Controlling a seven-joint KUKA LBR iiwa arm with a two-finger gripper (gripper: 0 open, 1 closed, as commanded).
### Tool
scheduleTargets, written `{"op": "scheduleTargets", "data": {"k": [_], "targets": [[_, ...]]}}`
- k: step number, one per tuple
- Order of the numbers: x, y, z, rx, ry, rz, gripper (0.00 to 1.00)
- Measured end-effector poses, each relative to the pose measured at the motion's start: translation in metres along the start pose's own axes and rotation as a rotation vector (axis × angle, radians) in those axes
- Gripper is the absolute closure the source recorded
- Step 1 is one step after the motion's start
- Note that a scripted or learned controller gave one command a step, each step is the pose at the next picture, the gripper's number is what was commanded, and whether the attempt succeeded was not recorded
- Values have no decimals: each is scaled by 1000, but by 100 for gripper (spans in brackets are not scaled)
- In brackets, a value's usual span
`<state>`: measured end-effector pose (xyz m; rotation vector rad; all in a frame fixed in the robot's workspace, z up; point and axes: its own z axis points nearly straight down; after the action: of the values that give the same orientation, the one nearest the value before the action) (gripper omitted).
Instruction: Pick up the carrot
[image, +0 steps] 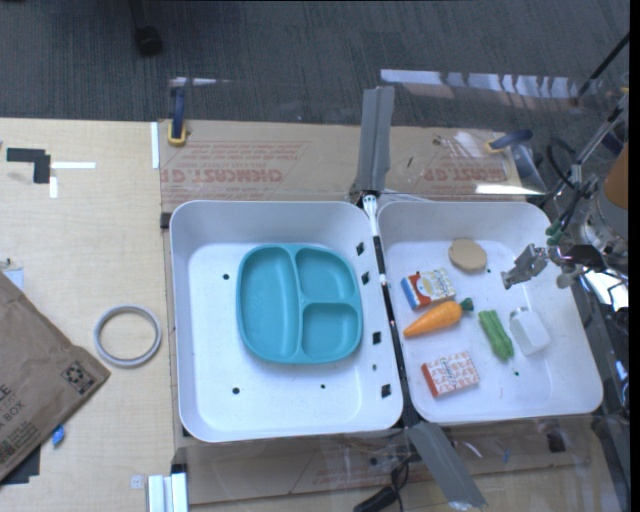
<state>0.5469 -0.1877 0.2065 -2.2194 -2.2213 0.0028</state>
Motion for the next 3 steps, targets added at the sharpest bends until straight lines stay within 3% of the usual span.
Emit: {"op": "scheduleTargets", "data": {"k": [1, 2, 3], "targets": [[65, 31, 78, 0, 0, -229, 0], [89, 7, 106, -22, -9, -484, 0], [128, -13, 15, -3, -1, -520, 0]]}}
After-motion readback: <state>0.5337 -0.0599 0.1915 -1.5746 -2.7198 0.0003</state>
